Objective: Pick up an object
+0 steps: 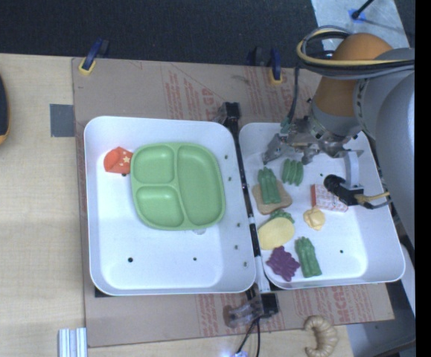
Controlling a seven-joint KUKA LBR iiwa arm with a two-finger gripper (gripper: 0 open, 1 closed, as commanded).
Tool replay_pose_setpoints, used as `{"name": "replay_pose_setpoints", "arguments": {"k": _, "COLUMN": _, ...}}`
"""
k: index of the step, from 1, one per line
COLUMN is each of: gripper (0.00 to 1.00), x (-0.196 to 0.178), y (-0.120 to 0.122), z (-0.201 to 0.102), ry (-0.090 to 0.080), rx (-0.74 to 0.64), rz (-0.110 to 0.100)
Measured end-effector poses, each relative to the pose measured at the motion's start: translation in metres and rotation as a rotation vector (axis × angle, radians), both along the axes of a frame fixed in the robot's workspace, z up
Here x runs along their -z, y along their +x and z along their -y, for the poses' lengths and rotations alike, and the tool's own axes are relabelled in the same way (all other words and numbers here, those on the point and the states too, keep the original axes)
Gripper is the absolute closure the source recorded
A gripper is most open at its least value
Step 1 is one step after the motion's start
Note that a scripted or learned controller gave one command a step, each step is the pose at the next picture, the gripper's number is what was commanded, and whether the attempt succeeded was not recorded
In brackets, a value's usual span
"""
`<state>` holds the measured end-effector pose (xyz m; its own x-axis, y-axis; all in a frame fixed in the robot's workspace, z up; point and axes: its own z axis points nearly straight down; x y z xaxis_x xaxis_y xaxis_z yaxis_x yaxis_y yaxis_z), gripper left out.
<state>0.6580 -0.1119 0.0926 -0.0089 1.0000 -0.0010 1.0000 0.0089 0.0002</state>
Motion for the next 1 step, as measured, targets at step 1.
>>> {"name": "replay_pose_setpoints", "arguments": {"k": 1, "gripper": 0.0, "x": 0.0008, "y": -0.0197, "z": 0.0174, "ry": 0.0, "rx": 0.006, "rz": -0.007}}
